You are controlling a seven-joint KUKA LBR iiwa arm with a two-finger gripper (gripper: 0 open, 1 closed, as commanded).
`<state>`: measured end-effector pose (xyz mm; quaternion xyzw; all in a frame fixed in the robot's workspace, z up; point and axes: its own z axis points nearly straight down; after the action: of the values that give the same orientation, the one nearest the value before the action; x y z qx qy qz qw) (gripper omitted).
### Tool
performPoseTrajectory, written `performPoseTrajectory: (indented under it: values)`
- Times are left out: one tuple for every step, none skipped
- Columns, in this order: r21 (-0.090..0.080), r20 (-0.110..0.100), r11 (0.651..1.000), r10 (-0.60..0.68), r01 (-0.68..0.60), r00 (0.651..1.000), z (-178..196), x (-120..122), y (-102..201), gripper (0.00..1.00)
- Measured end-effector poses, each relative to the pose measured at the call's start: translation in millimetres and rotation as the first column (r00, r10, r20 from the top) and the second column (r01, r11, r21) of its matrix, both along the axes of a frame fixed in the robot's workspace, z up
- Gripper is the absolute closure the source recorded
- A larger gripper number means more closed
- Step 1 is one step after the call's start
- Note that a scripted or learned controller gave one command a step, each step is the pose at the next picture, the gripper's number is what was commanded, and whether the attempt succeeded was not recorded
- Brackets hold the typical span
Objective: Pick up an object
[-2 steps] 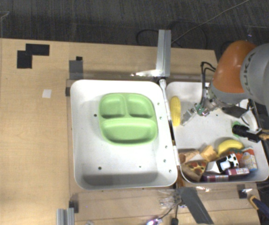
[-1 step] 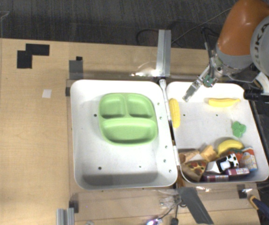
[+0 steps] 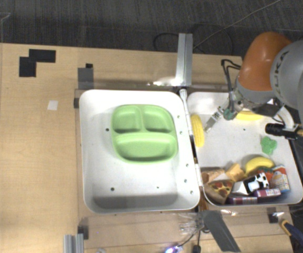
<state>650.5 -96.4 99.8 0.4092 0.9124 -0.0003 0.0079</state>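
Pale wooden bench (image 3: 35, 157) carries two shallow white bins side by side. Left bin (image 3: 93, 188) holds a green divided plate (image 3: 142, 132). Right bin (image 3: 230, 146) holds a corn cob (image 3: 197, 130) against its left wall, long axis running near-to-far. A banana (image 3: 258, 164), a green piece (image 3: 268, 145) and packaged items (image 3: 257, 187) crowd the near edge; their labels are too small to read. Gripper (image 3: 215, 119) hangs just right of the cob, whether spread or pinched I cannot tell.
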Motion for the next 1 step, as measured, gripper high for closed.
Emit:
performPoseTrajectory:
  values:
    - [0.000,0.007,0.992,-0.123,0.123,0.992,-7.5,-13.4,-1.7,0.00]
